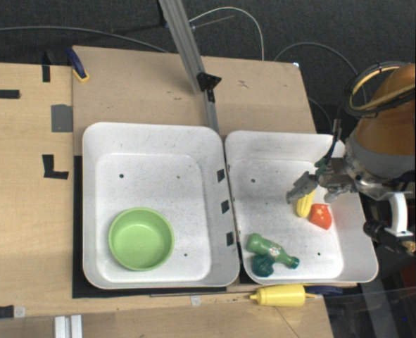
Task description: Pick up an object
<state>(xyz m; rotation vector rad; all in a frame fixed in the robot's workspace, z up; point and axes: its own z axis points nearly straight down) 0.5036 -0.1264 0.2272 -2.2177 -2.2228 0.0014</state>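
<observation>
My gripper (312,193) hangs over the right part of the right bin (264,153). Its two grey fingers (299,187) are spread apart, so it is open. Just under them lies a small yellow object (305,205), with an orange-red object (321,217) touching it on the right. The yellow piece sits near the gap between the fingertips, but nothing is gripped. A green bottle-shaped toy (271,251) lies near the bin's front edge, apart from the gripper.
A light green bowl (141,239) stands in the front of the left bin (151,150). A yellow bottle (281,296) lies on the bench in front of the right bin. A grey pole (183,30) slants in from the back.
</observation>
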